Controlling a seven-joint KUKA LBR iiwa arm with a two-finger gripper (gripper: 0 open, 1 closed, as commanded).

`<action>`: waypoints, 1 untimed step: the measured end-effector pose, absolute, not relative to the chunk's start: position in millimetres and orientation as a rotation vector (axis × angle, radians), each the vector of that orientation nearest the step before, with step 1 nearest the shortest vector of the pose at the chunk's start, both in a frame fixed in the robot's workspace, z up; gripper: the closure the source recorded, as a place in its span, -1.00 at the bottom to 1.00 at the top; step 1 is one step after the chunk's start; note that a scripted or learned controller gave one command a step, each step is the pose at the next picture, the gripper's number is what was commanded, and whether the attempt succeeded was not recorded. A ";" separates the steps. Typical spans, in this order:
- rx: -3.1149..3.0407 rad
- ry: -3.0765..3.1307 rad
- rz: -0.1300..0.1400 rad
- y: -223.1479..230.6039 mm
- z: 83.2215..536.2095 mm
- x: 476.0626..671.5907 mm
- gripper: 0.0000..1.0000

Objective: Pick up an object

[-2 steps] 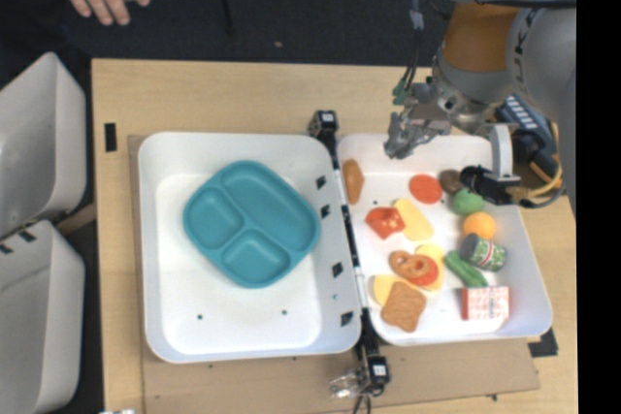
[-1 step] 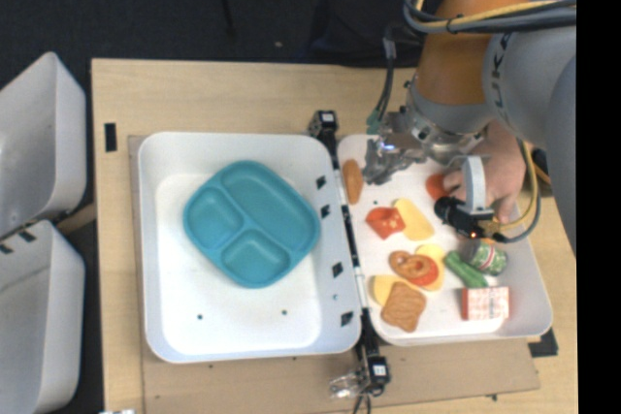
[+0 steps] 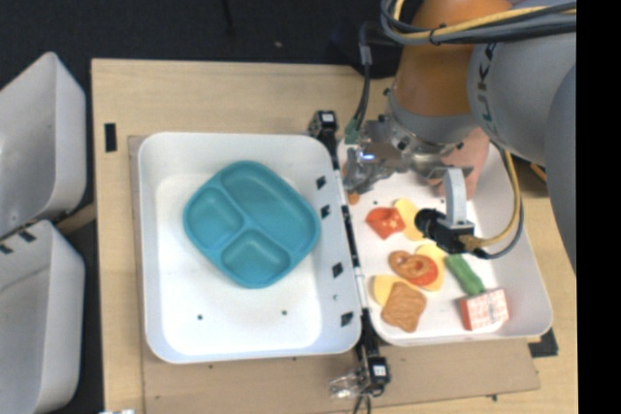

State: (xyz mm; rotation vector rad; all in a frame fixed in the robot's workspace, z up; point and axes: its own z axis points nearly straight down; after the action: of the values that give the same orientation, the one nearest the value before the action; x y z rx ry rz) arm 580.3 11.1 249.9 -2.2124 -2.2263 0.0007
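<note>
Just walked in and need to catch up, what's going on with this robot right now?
The arm is reaching into the right bin, its gripper low near the bin's upper left corner. Nothing is visibly held. Toy food lies there: a red piece, a pizza slice, toast, a green piece. The left bin holds a blue divided plate.

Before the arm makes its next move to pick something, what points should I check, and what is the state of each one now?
1. Objects present in the right bin: ok; red piece, toast slice, green piece, pink block.
2. Gripper over the right bin: ok, at its upper left corner.
3. Gripper directly above a target: not ok; the red piece lies lower right of it.
4. Finger opening: cannot tell.
5. Something already held: cannot tell.
6. Blue tray in the left bin, away from the gripper: ok.
</note>
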 end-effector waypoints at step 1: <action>-2.220 -2.221 0.006 10.7 229.3 585.1 1.00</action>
State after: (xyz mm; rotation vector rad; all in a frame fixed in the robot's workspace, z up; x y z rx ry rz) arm 585.1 10.7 229.3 -2.2199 -2.2213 0.0058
